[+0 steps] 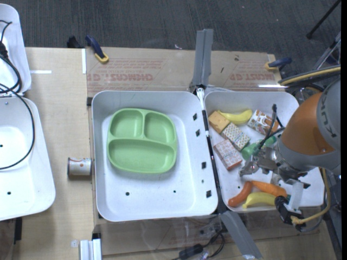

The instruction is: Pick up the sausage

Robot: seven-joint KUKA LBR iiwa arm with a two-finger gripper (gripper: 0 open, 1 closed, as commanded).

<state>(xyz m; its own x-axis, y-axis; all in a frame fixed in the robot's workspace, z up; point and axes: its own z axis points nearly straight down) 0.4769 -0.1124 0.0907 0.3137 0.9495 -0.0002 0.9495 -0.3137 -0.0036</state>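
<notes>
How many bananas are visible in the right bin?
2. One banana lies near the right bin's far wall, beside a tan block. The other banana lies near the front wall, by the sausage. The arm may hide more.

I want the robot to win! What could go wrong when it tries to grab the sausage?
The sausage lies pressed against a yellow banana near the right bin's front edge, so the gripper might pinch the banana too, or just push both away. The gripper sits above the sausage among crowded toys, like the patterned block and the green thing, so it could bump those on its way.
</notes>
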